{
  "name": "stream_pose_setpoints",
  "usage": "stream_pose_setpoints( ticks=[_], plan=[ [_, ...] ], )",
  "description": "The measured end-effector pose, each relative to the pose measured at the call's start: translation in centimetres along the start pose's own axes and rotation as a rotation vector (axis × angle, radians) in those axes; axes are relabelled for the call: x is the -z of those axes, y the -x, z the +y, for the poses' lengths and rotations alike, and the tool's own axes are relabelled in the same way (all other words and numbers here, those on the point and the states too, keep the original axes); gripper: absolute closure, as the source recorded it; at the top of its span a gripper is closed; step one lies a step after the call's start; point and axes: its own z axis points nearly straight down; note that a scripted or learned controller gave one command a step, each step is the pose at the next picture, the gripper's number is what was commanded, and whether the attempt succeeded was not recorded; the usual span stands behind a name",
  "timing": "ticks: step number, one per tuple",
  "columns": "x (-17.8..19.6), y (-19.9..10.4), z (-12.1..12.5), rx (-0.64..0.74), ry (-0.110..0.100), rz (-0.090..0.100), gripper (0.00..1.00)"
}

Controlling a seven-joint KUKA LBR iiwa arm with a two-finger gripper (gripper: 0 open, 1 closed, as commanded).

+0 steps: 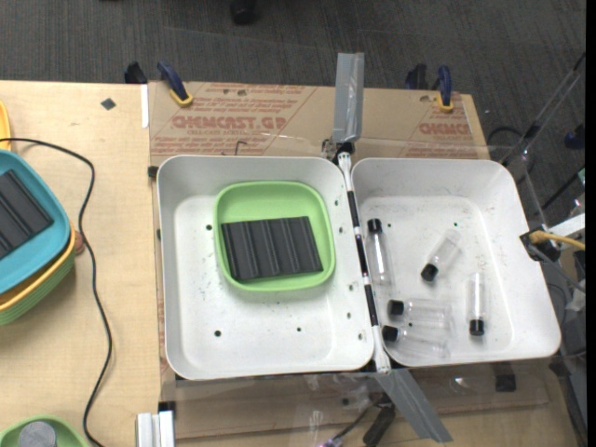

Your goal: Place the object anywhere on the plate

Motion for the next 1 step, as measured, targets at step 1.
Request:
stream_pose_setpoints(
  ticks=[1],
  plan=[
    [-0.01, -0.01, 0.01, 0.0, 0.0, 0.001, 0.0]
  ],
)
